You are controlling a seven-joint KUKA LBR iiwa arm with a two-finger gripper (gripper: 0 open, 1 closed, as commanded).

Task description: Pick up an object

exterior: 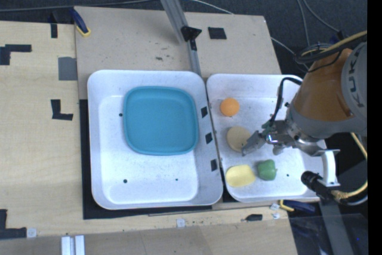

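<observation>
The camera view shows the gripper [250, 144] low in the right bin [253, 83], its tip at the pale tan object [236, 137]; whether its jaws are spread or closed cannot be told. An orange ball [230, 107] lies above, a yellow object [240, 175] and green object [267, 170] below. A blue plate [160, 120] sits in the left bin [107, 188]

A: What is showing at the right of the frame?
B: A grey arm [352, 89] wearing a broad orange band [319, 89], with black cables looping around it, and a dark metallic end effector [253, 141].
</observation>
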